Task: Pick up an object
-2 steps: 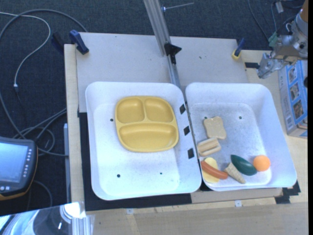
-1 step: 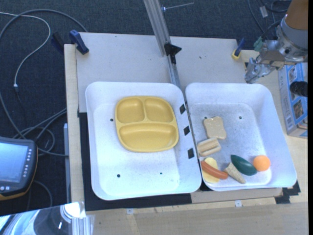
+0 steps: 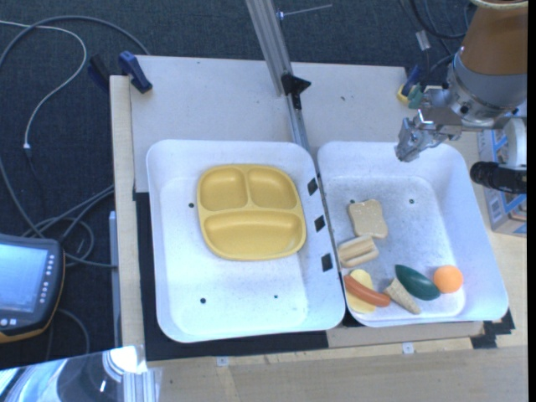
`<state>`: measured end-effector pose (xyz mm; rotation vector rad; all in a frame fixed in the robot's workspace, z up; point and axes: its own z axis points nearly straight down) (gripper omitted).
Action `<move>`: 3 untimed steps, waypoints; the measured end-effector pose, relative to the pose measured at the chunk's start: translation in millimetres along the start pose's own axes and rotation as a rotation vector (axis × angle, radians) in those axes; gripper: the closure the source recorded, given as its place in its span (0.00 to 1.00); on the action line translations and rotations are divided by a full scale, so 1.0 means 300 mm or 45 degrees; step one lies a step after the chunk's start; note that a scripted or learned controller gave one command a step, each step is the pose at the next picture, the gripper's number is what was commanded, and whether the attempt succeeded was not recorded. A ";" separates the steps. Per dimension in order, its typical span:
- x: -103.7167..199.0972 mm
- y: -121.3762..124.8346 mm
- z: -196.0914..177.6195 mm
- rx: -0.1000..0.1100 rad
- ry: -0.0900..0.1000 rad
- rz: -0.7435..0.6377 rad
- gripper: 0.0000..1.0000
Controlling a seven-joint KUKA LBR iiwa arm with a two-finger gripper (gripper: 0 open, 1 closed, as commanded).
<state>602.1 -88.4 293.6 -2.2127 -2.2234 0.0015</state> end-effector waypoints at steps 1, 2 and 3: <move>0.164 -0.060 0.068 0.001 0.001 -0.001 1.00; 0.300 -0.120 0.077 0.000 0.001 0.000 1.00; 0.455 -0.215 0.093 0.001 0.000 -0.001 1.00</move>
